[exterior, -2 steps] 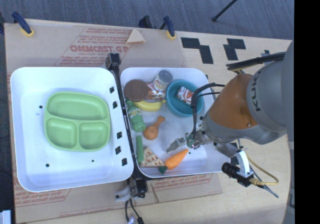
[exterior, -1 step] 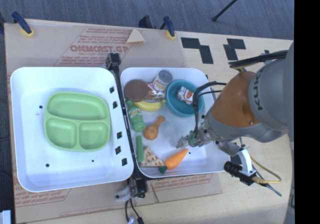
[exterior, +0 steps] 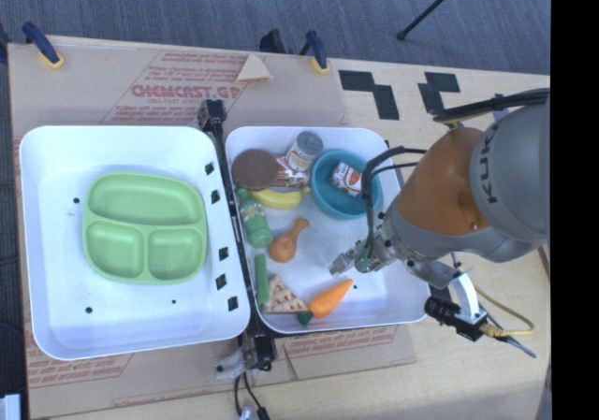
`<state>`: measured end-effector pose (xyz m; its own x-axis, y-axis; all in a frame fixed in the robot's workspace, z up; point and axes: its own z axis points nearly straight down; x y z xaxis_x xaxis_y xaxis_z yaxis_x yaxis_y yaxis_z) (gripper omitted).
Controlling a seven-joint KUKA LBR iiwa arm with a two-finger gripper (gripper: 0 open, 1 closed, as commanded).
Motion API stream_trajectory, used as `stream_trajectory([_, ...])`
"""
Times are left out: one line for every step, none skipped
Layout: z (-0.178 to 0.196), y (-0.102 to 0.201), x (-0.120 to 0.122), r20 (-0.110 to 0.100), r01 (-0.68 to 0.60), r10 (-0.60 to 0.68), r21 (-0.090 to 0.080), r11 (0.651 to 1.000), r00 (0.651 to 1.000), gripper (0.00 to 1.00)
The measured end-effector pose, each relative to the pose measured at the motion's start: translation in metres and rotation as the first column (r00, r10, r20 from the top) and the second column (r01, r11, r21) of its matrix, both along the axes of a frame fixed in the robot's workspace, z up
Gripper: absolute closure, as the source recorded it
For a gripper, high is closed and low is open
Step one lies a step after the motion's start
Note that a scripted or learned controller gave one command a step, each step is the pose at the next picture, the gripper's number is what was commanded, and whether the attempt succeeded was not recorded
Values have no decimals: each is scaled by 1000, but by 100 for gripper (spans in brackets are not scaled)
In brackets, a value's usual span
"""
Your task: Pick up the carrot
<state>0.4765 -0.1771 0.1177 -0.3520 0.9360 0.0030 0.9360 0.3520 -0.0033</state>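
Over the right bin: arm pose: the grey arm (exterior: pixel 510 184) reaches in from the right side, its orange band (exterior: pixel 440 194) bulking above the bin's right wall, the wrist bent down and leftward into the bin.
Claw: the claw (exterior: pixel 351 261) sits low over the white floor of the right bin (exterior: pixel 374 311), in the open patch right of the drumstick and just above the carrot's tip.
Claw state: cannot tell; the tip is small and blurred.
Claw contents: nothing can be made out in it; the carrot lies apart from it, just below and to its left.
Carrot: the carrot (exterior: pixel 330 299) lies on the bin floor near the front wall, tilted, its pointed orange end up-right toward the claw, its green end down-left.
Carrot's neighbours: a pizza slice (exterior: pixel 281 296) lies just to its left; a toy drumstick (exterior: pixel 288 238) lies above, well clear of it.
Back of right bin: a blue bowl (exterior: pixel 328 194) with a small red-and-white packet inside, a banana (exterior: pixel 276 197), a brown round disc (exterior: pixel 255 168) and a small can (exterior: pixel 304 151).
Left wall of right bin: a green bottle (exterior: pixel 253 220) and a thin green stick.
Left bin: a white bin (exterior: pixel 56 315) holding a green divided plate (exterior: pixel 145 226).
Tabletop: a tabletop (exterior: pixel 178 86) of printed cardboard under both bins.
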Motion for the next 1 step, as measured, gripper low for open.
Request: stream_trajectory([0,0,0,0,-1,1,0,1000,1000,0])
